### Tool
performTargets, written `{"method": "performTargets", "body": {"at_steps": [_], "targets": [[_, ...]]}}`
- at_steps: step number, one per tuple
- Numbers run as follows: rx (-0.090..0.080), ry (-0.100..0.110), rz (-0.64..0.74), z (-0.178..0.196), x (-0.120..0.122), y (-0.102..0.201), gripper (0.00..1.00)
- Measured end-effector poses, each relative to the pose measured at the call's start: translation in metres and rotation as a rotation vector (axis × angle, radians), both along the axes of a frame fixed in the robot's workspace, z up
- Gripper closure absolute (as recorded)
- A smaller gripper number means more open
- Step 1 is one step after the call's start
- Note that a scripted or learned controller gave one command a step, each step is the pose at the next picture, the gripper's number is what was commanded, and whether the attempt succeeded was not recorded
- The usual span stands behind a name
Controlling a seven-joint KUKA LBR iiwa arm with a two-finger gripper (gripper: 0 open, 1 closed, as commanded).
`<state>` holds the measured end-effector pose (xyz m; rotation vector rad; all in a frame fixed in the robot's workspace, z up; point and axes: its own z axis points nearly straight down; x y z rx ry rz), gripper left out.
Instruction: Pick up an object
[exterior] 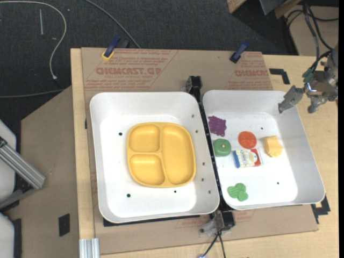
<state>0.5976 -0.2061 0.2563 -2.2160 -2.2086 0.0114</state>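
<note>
The right bin (301,171) holds several small objects: a purple bunch (217,124), a green round piece (221,147), an orange-red disc (247,140), a yellow block (273,146), a red, white and blue packet (247,158) and a green leafy piece (237,192). My gripper (300,101) hangs open above the bin's far right corner, its two grey fingers (288,100) spread apart with nothing between them. It stands up and to the right of the yellow block, well apart from every object.
The left bin (105,144) bears a yellow divided plate (161,155) with three compartments. Blue clamps (112,47) (238,51) pin the cardboard sheet at the back. Cables run over the dark floor at the upper left.
</note>
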Motion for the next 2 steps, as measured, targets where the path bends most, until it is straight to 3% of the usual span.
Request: {"method": "performTargets", "body": {"at_steps": [1,2], "targets": [[-0.003,-0.013,0.004,0.008,0.002,0.001,0.0],[-0.001,-0.007,0.005,-0.054,0.007,0.004,0.0]]}}
